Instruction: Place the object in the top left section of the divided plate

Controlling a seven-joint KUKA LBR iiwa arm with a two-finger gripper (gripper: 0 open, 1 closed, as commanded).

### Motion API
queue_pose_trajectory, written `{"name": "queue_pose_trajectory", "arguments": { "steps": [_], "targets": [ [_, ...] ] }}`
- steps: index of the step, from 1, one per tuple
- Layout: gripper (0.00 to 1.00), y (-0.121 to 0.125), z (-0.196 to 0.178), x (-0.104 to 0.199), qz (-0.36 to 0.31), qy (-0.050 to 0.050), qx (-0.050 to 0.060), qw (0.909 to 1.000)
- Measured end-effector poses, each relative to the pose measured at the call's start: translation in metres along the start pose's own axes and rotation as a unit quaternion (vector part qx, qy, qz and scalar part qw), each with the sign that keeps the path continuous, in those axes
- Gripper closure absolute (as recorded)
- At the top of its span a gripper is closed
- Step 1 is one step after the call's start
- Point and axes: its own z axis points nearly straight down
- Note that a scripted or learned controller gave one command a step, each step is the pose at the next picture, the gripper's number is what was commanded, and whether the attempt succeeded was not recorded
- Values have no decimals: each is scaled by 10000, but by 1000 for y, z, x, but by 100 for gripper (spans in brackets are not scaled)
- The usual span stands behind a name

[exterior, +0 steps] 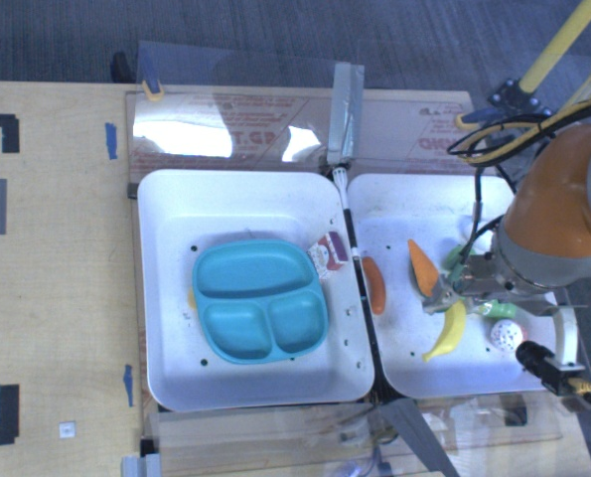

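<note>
We see the gripper (452, 296) low in the right bin (404, 366), over the banana (448, 334). We cannot tell its state. The blue divided plate (261, 299) sits in the left bin (166, 266).

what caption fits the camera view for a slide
Arm's gripper hovers by a banana and carrot in the right bin; blue divided plate waits left.

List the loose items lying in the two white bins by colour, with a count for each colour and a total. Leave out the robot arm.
Blue: 1, divided plate
Orange: 2, carrot and sausage-shaped piece
Yellow: 1, banana
White: 1, spotted ball
Red and white: 1, small packet
Total: 6
</note>
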Motion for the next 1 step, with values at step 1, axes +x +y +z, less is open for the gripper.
{"name": "queue_pose_trajectory", "arguments": {
  "steps": [1],
  "targets": [
    [100,-1,0,-5,756,-3,6,9971]
  ]
}}
